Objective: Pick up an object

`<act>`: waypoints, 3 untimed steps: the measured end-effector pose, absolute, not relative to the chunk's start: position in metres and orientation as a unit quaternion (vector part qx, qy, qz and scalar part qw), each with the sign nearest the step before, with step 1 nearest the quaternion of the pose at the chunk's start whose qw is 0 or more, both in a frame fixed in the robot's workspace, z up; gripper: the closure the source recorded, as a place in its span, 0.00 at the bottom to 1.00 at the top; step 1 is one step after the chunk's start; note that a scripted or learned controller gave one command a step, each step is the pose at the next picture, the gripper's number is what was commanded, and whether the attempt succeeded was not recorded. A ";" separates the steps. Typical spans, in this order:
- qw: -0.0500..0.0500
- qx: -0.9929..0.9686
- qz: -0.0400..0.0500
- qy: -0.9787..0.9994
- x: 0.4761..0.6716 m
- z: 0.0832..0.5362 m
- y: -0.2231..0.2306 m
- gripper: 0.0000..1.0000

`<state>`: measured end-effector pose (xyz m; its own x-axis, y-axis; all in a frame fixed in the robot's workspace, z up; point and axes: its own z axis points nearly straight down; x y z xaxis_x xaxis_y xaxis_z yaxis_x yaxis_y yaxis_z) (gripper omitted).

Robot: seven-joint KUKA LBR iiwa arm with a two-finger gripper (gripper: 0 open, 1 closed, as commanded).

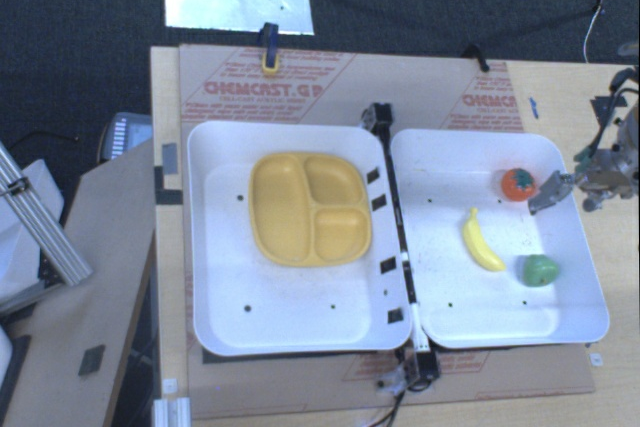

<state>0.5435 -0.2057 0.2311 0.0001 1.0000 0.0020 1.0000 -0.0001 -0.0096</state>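
In the right bin [450, 315] lie three toy foods. A round orange-red fruit with a green top [517, 183] sits near the far right corner. A yellow banana [482, 241] lies in the middle, and a green fruit [539, 269] lies to its right. My gripper [572, 191] hangs at the bin's right rim, just right of the orange-red fruit, and nothing shows in it. The arm behind it is cut off by the frame edge.
The left bin [215, 315] holds a yellow divided plate [308, 208]. A black hinge strip [395, 235] runs between the two bins. Brown cardboard [330, 85] lies under both, with a yellow clamp [270, 55] at its far edge.
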 end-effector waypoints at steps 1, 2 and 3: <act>-0.001 -0.706 0.000 -0.708 0.546 0.237 -0.205 0.00; 0.001 -0.705 0.000 -0.709 0.553 0.192 -0.199 0.00; 0.002 -0.707 0.001 -0.707 0.545 0.131 -0.199 0.00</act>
